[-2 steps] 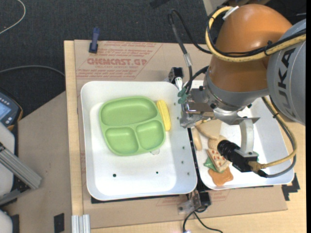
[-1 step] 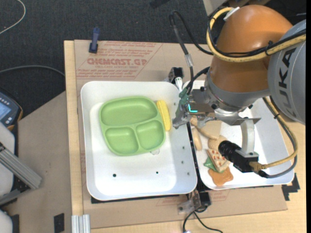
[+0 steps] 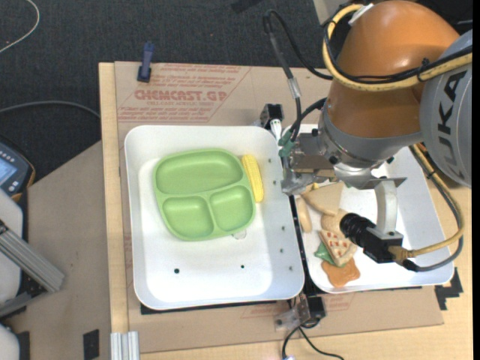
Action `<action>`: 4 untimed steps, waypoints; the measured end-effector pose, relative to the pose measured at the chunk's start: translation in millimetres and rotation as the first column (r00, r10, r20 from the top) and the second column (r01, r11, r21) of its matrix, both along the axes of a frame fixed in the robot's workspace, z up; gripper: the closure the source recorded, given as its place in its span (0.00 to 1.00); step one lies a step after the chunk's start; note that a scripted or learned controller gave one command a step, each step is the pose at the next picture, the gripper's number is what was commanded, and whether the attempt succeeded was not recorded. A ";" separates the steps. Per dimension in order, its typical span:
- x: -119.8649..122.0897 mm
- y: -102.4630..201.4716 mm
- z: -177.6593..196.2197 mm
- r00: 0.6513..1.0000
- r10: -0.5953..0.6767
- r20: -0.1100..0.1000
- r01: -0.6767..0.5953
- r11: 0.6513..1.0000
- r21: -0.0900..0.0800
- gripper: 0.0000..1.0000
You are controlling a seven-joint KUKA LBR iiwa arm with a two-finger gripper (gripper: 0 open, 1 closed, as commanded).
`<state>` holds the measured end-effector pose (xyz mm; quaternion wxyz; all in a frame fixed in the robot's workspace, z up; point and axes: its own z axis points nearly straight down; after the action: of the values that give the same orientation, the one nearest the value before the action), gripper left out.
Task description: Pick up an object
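A: Which step is shown?
B: The approach. The end effector (image 3: 324, 187) is lowered into the right bin (image 3: 427, 201), above toy food pieces (image 3: 337, 250) (finger state cannot be told).
A: What is required next?
B: A centred descent; crowded pieces obstruct. Left of that bin, a green tray (image 3: 202, 193) and yellow piece (image 3: 253, 177) are seen.

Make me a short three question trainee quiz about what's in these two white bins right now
1. True or false: the green divided plate lies in the right bin.
2. What touches the plate's right edge? A) yellow banana-like piece B) blue clip C) black cable
3. Fill in: the pizza slice toy lies in the ___ bin, under the arm.

Key: 1 false, it lies in the left bin; 2 A; 3 right.
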<state>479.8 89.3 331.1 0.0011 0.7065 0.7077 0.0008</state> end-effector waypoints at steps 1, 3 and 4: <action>61.8 -33.9 -91.6 1.000 -0.007 -0.010 0.007 1.000 -0.003 1.00; -0.2 39.9 73.3 1.000 0.005 0.011 -0.005 1.000 0.006 1.00; -0.6 17.3 55.4 1.000 -0.005 -0.006 0.005 1.000 -0.001 1.00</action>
<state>479.2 106.6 386.5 -0.0008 0.7083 0.7059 -0.0014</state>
